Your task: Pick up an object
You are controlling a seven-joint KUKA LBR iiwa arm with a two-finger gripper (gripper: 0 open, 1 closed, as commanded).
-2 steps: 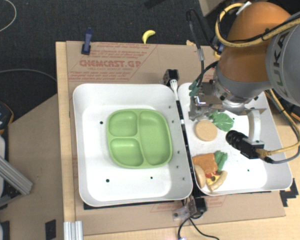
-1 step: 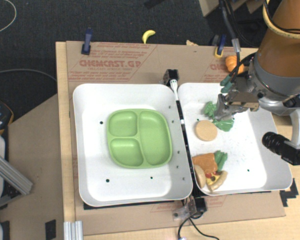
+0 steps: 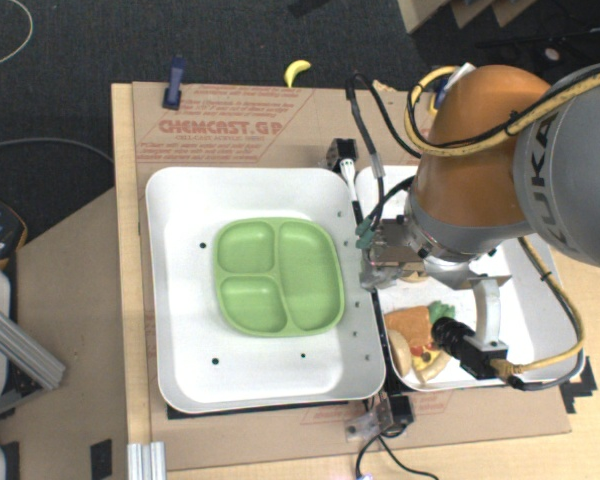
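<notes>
I see even, bright overhead light — the left bin point(image 3: 180, 268) nearly blown out white, soft shadows under the arm point(image 3: 500, 168), focus slightly soft throughout.

The left bin point(image 3: 180, 298) carries a light green divided plate point(image 3: 279, 276). The plate is a rounded square with three compartments: two smaller ones on its left side and one long one along its right side. It lies flat, right side up, near the centre of the bin floor, slightly closer to the right wall.

The right bin point(image 3: 525, 298) carries a cluster of toy food items point(image 3: 417, 340) in tan, orange and yellow, near its front-left corner. Individual shapes cannot be resolved.
</notes>
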